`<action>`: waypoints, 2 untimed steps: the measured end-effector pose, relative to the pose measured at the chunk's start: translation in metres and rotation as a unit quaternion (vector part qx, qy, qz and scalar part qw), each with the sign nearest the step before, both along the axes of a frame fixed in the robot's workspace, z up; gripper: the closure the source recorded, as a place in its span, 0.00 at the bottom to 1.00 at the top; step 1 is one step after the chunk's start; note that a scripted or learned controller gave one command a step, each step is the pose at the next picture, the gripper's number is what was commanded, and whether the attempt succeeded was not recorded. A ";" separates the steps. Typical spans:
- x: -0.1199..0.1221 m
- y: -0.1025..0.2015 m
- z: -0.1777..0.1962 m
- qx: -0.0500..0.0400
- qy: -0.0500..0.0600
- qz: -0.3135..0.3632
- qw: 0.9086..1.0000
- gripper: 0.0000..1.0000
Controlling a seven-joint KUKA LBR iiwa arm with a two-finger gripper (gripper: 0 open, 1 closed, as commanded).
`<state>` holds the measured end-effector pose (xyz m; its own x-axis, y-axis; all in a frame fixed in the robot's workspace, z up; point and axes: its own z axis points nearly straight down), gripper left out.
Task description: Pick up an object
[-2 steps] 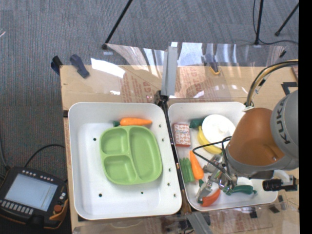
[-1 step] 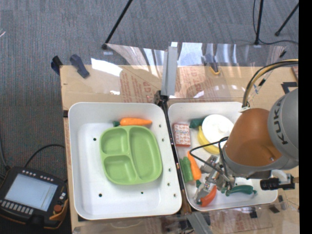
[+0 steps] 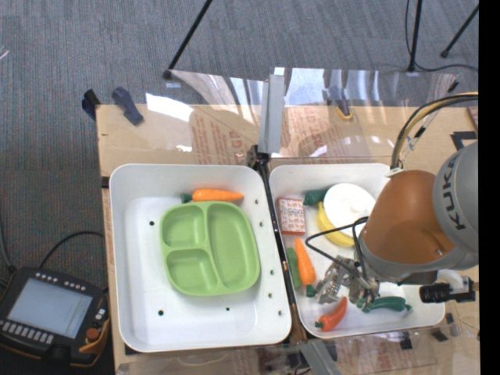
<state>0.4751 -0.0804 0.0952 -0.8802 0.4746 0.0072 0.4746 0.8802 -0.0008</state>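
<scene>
The arm covers the right bin's far right side and part of the white plate; the banana shows only as a sliver under that plate; the tool is a dark tangle, fingers unreadable; the pendant is cut by the left edge.

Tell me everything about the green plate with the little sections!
The green divided plate looks like smooth plastic, pale lime, with rounded corners. It has three compartments: two small ones on the view's left side and one long one on the right. It lies flat, slightly turned, in the left white bin. A toy carrot lies just beyond its far edge, touching or almost touching it.
</scene>
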 end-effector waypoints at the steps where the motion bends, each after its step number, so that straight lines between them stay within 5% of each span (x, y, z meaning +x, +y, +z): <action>1: 0.044 0.053 0.096 -0.001 -0.008 0.018 1.000 1.00; 2: 0.025 -0.049 0.142 -0.002 -0.005 0.080 0.997 1.00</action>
